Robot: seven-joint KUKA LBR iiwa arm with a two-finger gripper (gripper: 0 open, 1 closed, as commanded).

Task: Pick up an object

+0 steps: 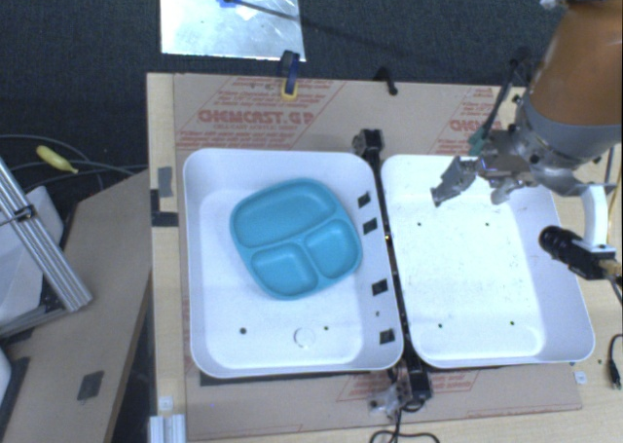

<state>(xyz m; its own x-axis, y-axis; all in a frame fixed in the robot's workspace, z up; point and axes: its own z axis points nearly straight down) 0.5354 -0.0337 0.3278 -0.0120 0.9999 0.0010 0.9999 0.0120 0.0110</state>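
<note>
Left bin (209, 266): a shallow white bin, well to the left of the claw, resting on the tabletop (243, 105).
Plate (295, 237): a blue divided plate with three compartments, lying flat in the middle of the left bin, well apart from the claw and to its left.
Right bin (487, 334): a shallow white bin just beside the left one; the claw is over its upper part.
Claw (477, 181): over the far part of the right bin, nothing between its fingers; whether the fingers are wide or narrow cannot be told from this angle.
Arm (582, 61): grey with an orange band, rising to the right of the claw.
</note>
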